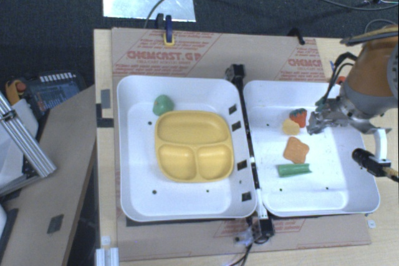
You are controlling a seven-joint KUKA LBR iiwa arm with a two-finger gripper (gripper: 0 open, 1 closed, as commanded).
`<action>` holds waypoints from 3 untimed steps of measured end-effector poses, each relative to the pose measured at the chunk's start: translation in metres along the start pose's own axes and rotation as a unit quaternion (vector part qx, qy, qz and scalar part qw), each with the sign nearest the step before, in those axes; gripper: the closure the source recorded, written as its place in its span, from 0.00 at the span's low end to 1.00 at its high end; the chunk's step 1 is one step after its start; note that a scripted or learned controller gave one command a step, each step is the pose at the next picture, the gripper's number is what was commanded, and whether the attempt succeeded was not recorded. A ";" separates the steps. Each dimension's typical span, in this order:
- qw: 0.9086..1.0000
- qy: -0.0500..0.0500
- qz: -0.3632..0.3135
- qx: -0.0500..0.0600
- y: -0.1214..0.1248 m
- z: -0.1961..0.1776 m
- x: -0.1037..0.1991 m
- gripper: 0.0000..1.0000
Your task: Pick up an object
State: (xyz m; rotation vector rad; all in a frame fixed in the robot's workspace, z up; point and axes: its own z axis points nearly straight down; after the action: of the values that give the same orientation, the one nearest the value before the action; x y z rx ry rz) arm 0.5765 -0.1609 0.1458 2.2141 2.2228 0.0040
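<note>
Two white bins sit on the worktop as the gripper [313,124] hovers just beside a red-and-yellow toy [294,121] in the right bin [324,199], apparently approaching; jaw state unclear, next comes descent and closing.

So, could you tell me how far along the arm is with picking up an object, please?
Nothing looks picked up yet. The orange-red piece, pale yellow piece, orange waffle-shaped piece and green stick all lie in the right white bin. The gripper sits low beside the orange-red piece. Grasping and lifting remain.
</note>
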 end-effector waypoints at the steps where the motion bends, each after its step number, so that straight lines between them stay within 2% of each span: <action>1: 1.000 0.000 -0.001 -0.001 0.002 -0.046 0.007 1.00; 2: 1.000 0.000 -0.001 -0.001 -0.004 -0.102 0.013 1.00; 3: 1.000 0.001 -0.002 0.001 -0.001 -0.092 0.062 1.00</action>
State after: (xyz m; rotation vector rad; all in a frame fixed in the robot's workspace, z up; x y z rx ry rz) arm 0.5745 -0.0991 0.2380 2.2124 2.2285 0.0024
